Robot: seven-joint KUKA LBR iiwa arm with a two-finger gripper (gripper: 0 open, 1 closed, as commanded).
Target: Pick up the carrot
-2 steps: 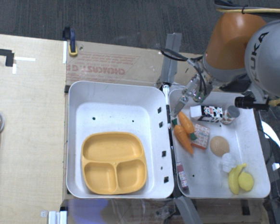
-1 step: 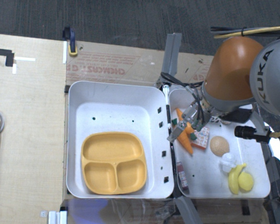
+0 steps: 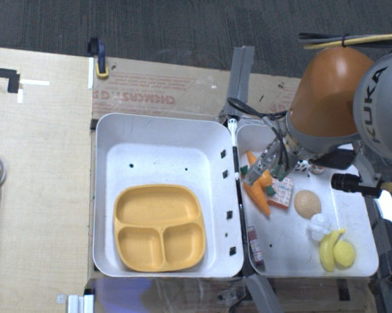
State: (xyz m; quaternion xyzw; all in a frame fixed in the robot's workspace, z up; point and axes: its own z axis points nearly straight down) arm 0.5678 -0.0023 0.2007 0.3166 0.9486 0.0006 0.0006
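The carrot [image 3: 259, 196] is orange and lies slanted in the right bin [image 3: 363, 219], close to its left wall. My gripper [image 3: 271, 164] hangs under the grey and orange wrist, just above the carrot's upper end. It hides part of the carrot's top, where some orange and green shows. I cannot tell whether the carrot is between the gripper's tips or merely beneath them.
Beside the carrot lie a small red and white packet [image 3: 283, 192], a tan egg-shaped item [image 3: 307, 204], a white piece [image 3: 319, 227] and yellow toy fruit [image 3: 336, 250]. A dark packet [image 3: 255, 249] rests by the left wall. The left bin [image 3: 116, 139] holds a yellow divided plate [image 3: 160, 227].
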